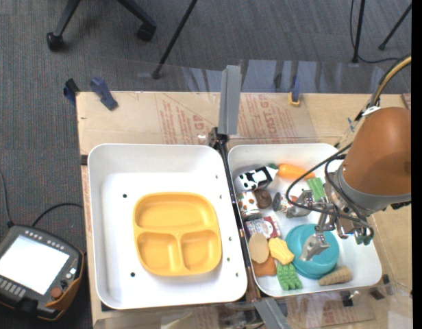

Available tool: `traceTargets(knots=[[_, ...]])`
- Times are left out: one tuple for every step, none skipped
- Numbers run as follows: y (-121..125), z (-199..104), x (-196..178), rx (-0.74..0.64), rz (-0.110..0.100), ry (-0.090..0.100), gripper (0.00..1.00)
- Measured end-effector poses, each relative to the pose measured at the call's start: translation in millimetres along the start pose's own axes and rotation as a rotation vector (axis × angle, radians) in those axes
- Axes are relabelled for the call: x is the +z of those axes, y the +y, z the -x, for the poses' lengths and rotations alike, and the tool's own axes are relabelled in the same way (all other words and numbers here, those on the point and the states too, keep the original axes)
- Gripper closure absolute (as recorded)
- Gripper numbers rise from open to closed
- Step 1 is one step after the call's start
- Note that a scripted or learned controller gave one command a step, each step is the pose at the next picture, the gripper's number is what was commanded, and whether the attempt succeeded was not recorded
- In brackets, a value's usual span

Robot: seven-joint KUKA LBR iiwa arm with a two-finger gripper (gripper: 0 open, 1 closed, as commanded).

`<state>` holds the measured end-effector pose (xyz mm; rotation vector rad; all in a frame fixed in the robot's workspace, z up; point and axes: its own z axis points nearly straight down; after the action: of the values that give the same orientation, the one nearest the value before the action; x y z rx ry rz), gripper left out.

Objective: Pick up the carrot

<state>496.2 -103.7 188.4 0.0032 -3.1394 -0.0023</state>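
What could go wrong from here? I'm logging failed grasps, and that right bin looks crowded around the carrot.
1. The gripper hangs over the blue bowl, well away from the carrot at the right bin's far side, so closing here would likely miss it.
2. The carrot lies close beside the black-and-white cow toy; a descent there might nudge or catch that instead.

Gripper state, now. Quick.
Gripper: over the blue bowl in the right bin; open or shut cannot be told. Nothing seen between its fingers. Carrot lies apart, near the bin's far wall.
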Motion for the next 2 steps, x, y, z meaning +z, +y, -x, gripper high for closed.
traceTargets(knots=[[22.7,-6.2,94.5,0.053,0.0,-0.002,0.0],[22.4,-20.2,101.4,0.154,0.0,0.0,0.0]])
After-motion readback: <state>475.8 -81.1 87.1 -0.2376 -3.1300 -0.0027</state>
